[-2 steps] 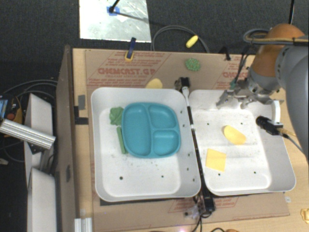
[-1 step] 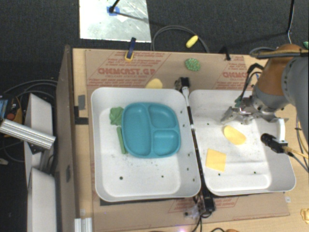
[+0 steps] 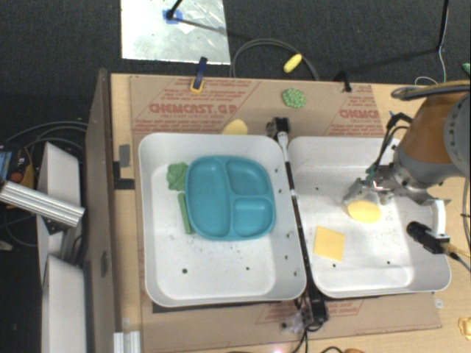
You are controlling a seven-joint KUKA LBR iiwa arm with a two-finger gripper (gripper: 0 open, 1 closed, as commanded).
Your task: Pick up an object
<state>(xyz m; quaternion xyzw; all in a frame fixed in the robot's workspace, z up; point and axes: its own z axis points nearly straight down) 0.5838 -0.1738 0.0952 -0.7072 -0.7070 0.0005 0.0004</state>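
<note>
A brown tabletop [image 3: 118, 219] with two white bins side by side. In the right bin [image 3: 412, 274], one yellow square [image 3: 329, 243] at the near side, one round yellow thing [image 3: 363, 212] farther back, right under the gripper [image 3: 372, 191]. Jaws too blurry to tell if open or shut. In the left bin [image 3: 213, 285], one blue tray [image 3: 229, 198] with three parts, lying on green bits [image 3: 178, 176]. Farther back, brown card [image 3: 191, 107] with red words "CHEMCAST GP", one green ball [image 3: 294, 98].

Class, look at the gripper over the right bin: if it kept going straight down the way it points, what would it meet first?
Most likely the round yellow object, which lies right under the gripper in the right bin. Depth is hard to judge from this slanted view, so it may already be touching.
</note>
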